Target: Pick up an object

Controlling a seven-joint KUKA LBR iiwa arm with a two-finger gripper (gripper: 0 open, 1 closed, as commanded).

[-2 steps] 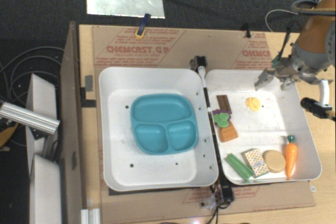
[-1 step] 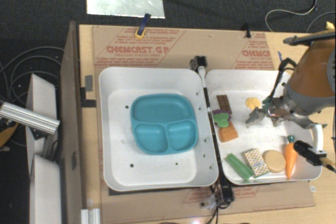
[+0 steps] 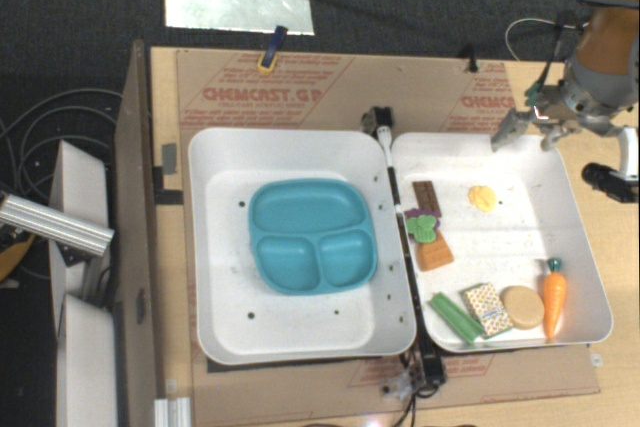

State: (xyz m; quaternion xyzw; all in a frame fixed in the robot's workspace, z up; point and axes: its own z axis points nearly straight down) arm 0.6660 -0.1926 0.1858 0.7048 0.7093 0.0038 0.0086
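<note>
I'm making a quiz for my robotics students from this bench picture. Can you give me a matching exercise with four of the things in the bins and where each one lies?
Things:
1. blue tray
2. carrot
3. yellow piece
4. green stick

Places:
A. near the right bin's bottom edge, left of the patterned block
B. middle of the left bin
C. upper middle of the right bin, lying alone
D. right bin's lower right corner, beside the round tan piece

Pairs: 1-B, 2-D, 3-C, 4-A
</note>
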